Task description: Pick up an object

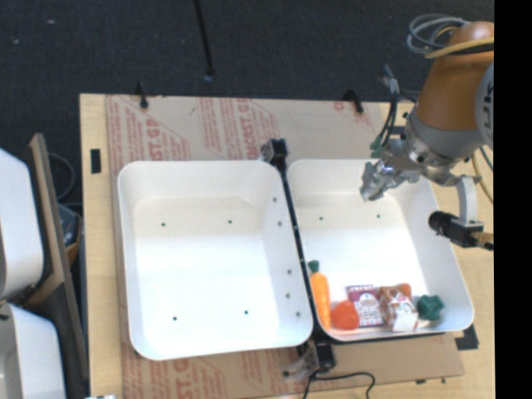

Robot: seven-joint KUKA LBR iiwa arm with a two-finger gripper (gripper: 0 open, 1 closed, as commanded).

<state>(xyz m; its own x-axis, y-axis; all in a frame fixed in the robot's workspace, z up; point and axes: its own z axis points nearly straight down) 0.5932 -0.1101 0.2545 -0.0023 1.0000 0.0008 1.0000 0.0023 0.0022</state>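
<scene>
Along the near edge of the right bin [432, 223] lie several small items: an orange carrot [320, 293], a red-orange round piece [344, 315], a maroon-and-white carton [363, 298], a brown-and-white packet [397, 304] and a green piece [430, 307]. My gripper [376, 181] hangs over the far part of that bin, well away from the items. Nothing shows between its fingers.
The left bin [133, 223] sits beside the right one, a black clip [275, 150] at the far end of the divide between them. Both rest on a cardboard sheet [191, 127] on the wooden bench. A black fitting [453, 225] sticks out at the right bin's right side.
</scene>
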